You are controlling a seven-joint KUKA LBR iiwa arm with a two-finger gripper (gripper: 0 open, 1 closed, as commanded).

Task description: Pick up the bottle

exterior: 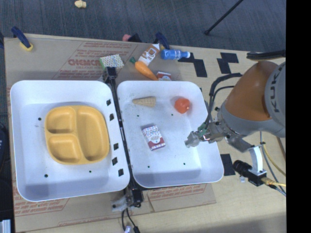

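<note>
White right bin [146, 176] holds three things; one bottle [174, 55] seemingly outside.

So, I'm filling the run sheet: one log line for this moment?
arm: over right bin | gripper: near bin's right wall | bottle: on bench behind bins, untouched

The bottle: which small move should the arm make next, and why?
Probably move toward the view's top: the bottle lies on the cardboard beyond the right bin, while the gripper hovers inside that bin, near its right wall, holding nothing.
</note>
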